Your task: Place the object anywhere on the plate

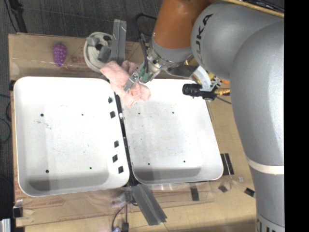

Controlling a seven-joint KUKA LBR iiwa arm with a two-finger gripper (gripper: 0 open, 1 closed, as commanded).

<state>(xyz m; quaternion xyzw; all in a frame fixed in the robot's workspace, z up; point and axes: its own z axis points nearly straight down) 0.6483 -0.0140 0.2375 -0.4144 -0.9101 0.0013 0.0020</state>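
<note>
Up at the far edge of the bins, a pink cloth (pixel 126 81) lies crumpled across the rim where the two bins meet. Most of it drapes over the back left corner of the right bin (pixel 193 144); its upper part spills outward onto the bench (pixel 38 57) toward the left bin (pixel 63 139). Soft, lumpy, pale pink, folded on itself.

Gripper (pixel 135 79) sits right on the cloth, tip pressed into the middle of the bundle. Cloth bunches on both sides of the tip, but whether the pincer is wide, narrow or clamped on fabric cannot be told from this angle; the tip is small and partly sunk in the folds.

Arm (pixel 241 57) enters from the right, large grey body filling that side, orange band (pixel 176 21) above the wrist, wrist angled down and to the left toward the bin corner. A black fitting (pixel 195 90) juts out just beside the wrist, over the right bin's far edge.

Just behind the cloth, on the bench, a round white plate (pixel 95 50) with a grey upright piece (pixel 119 35) beside it; the cloth's upper edge touches or nearly touches the plate's rim. Farther left on the bench, well apart, a small purple object (pixel 59 53), knobbly.

Bins: both white and shallow. Black tabs (pixel 116 144) run down the seam between them.
</note>
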